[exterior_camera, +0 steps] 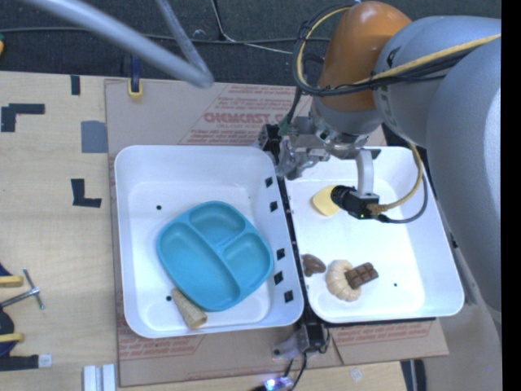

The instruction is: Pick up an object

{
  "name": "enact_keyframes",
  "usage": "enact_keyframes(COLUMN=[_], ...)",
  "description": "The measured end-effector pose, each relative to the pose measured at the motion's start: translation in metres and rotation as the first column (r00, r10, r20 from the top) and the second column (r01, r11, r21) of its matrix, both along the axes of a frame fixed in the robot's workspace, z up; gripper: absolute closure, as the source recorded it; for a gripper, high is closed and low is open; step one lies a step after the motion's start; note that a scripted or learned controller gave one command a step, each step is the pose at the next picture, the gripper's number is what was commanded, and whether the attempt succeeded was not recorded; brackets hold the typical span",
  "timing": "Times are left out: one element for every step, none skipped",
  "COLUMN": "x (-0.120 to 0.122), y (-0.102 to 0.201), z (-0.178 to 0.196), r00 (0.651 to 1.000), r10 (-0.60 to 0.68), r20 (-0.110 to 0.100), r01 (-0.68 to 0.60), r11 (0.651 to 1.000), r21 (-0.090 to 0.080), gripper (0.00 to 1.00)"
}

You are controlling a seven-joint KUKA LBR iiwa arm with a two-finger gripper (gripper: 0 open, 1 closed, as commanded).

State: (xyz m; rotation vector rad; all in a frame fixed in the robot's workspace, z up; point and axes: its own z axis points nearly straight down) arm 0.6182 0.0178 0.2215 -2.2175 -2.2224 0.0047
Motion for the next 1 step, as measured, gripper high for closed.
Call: enact_keyframes(x=[-0.0133], y=[0.0514], z=[0.0103], r00=[1.0], r10=[0.002], r20=[0.001], r01=[-0.002], r11=[1.0], r21=[0.001], gripper=[1.0])
